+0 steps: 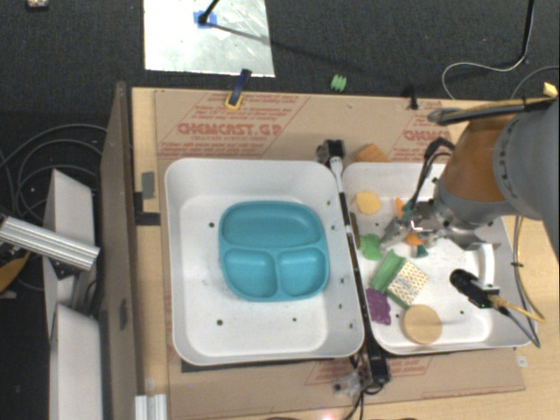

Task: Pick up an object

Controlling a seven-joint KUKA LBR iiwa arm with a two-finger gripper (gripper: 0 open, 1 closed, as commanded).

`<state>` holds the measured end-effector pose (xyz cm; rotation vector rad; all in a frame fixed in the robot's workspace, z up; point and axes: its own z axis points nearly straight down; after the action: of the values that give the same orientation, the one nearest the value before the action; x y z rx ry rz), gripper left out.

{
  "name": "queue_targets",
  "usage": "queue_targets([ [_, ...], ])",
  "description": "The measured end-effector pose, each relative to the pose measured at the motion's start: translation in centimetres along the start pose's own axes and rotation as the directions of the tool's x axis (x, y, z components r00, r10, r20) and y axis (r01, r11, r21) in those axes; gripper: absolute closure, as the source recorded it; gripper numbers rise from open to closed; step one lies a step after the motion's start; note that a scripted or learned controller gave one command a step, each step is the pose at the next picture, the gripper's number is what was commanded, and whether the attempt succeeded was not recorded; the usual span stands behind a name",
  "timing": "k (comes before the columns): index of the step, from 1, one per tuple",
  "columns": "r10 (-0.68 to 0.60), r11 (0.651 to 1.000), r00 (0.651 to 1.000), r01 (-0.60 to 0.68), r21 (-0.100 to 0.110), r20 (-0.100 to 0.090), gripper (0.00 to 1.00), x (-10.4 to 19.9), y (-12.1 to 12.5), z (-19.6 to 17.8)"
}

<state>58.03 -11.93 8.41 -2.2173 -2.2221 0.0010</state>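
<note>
While the left bin (197, 234) holds a smooth teal divided tray (273, 248), we see the gripper (411, 232), its grip unreadable, in the right bin (385, 180) with a green cylinder (388, 271), tan disc (423, 324) and purple lump (377, 305).

A green block (388, 270), perhaps a purple lump (377, 305), and a tan disc (423, 324) crowd the right bin (461, 324); the left bin (197, 234) has bare floor around a blue tray (273, 249).

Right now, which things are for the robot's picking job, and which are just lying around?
For the job: gripper, right bin, yellow disc, green block, purple toy, tan disc.
Just lying about: blue tray, left bin, silver sheet, metal rail.
</note>
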Motion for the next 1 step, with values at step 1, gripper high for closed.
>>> queue_targets([
  [1,-0.005,1.0,1.0,0.005,-0.009,0.003,0.0,0.79,7.15,-0.17],
])
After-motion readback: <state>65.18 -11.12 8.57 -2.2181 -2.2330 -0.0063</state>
